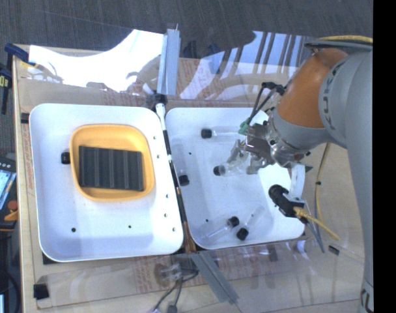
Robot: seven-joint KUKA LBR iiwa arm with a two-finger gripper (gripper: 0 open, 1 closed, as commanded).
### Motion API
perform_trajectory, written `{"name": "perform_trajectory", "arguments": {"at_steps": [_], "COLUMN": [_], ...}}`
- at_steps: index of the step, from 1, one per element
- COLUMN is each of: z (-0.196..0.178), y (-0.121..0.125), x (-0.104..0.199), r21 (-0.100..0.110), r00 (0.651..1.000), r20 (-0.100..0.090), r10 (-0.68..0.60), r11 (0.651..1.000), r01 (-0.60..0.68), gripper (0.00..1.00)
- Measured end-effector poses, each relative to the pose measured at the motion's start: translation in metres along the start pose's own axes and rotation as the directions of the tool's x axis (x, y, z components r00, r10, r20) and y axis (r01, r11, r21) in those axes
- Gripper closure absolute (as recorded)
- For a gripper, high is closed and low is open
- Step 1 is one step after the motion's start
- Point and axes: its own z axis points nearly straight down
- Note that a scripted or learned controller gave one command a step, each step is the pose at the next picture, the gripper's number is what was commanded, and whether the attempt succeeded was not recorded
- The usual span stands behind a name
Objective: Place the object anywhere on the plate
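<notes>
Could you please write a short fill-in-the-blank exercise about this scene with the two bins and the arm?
1. The yellow plate lies in the ____ bin of the camera view.
2. The dark ribbed insert rests on top of the ____.
3. The gripper is above the ____ bin of the view.
4. Several clear vials with ____ caps lie in that same bin.

Missing words: left; plate; right; black
</notes>
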Motion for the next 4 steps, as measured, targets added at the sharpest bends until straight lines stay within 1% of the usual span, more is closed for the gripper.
{"name": "perform_trajectory", "arguments": {"at_steps": [1, 2, 3, 4], "z": [-0.027, -0.036, 0.012, 0.011], "y": [0.014, 0.048, 0.049, 0.049], "x": [0.022, 0.046, 0.05, 0.05], "r21": [0.0, -0.002, 0.002, 0.002], "r00": [0.989, 0.947, 0.773, 0.773], "r20": [0.002, 0.002, 0.001, 0.001], "r10": [-0.15, -0.322, -0.635, -0.635], "r11": [0.989, 0.947, 0.773, 0.773], "r01": [0.15, 0.322, 0.635, 0.635], "gripper": [1.0, 1.0, 1.0, 0.0]}}
